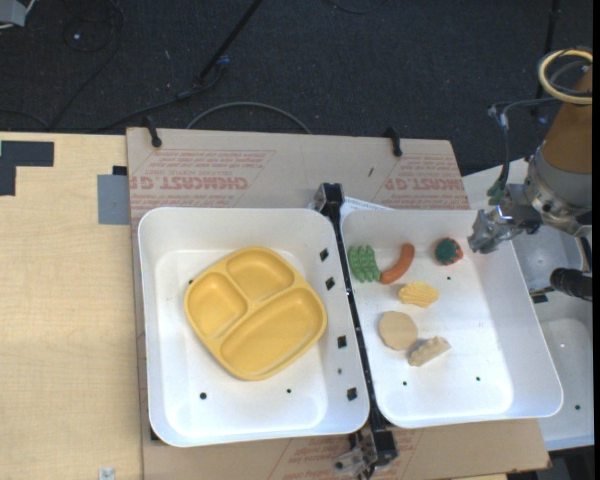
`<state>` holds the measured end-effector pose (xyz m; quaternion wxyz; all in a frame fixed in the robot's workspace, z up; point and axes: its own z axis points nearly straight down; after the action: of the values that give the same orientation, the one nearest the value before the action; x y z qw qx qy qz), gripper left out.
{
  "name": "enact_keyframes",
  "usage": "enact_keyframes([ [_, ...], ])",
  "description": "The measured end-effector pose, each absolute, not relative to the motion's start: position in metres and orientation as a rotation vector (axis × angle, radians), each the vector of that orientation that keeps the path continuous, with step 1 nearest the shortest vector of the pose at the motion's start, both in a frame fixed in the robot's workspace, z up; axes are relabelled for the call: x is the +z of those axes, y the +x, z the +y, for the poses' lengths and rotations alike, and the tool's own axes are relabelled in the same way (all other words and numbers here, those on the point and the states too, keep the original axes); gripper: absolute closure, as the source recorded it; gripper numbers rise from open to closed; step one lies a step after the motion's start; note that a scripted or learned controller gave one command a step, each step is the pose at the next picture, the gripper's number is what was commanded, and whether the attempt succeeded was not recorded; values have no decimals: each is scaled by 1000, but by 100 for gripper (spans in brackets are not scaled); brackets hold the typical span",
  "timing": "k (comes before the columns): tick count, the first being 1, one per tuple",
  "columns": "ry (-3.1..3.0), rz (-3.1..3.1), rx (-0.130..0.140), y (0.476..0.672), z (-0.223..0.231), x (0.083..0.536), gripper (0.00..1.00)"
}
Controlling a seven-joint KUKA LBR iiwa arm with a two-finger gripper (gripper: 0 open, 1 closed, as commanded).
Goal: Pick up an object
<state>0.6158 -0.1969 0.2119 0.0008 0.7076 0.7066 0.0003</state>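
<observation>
Hovering at right bin (500,393) 2 o'clock rim, end effector (483,234) grip state unclear; nothing picked yet, ball (447,251) nearest.

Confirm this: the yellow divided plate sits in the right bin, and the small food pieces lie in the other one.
Not quite. The camera view shows the yellow divided plate in the left bin, not the right one. The small food pieces, such as the sausage and the round cookie, lie in the other one, the right bin.
</observation>
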Motion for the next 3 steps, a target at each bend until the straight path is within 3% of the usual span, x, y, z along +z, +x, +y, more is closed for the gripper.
enact_keyframes([
  [1, 2217, 2222, 2, 616, -198, 256, 100],
  [3, 2222, 2229, -3, 567, -112, 251, 100],
])
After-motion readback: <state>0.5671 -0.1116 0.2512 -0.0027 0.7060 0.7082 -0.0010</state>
